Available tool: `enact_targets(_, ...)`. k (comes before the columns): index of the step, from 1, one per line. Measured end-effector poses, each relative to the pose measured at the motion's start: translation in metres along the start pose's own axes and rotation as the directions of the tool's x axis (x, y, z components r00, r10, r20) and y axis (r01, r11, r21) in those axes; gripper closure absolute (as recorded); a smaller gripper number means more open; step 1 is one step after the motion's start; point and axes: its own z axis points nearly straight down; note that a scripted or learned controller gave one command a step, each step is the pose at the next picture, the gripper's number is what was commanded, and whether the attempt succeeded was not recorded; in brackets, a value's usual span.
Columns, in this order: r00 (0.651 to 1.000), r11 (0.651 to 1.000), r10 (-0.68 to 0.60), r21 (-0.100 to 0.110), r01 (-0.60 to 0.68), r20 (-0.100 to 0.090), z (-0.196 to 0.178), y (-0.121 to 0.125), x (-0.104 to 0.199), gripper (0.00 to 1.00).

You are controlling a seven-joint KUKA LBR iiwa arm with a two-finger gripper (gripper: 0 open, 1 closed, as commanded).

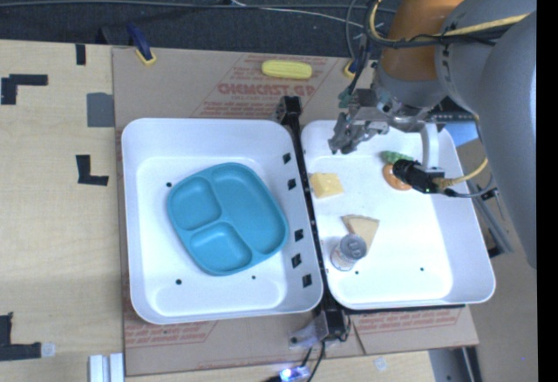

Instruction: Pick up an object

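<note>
Cheese slice (327, 186) lies just below hand (343, 141).

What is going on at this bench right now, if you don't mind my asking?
A grey KUKA arm reaches in from the right, its gripper poised over the upper part of the right bin, with nothing visibly held. That bin contains a pale yellow block, a tan wedge, a small clear cup and an orange-and-green item. The left bin holds a blue divided plate.
</note>
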Motion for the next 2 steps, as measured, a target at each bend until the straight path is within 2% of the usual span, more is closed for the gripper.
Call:
enact_targets(1,1.0,1.0,0.0,-0.001,0.0,0.0,0.003,0.003,0.06,1.0)
enact_targets(2,1.0,1.0,-0.001,-0.002,0.001,-0.001,-0.014,0.004,0.119,1.0)
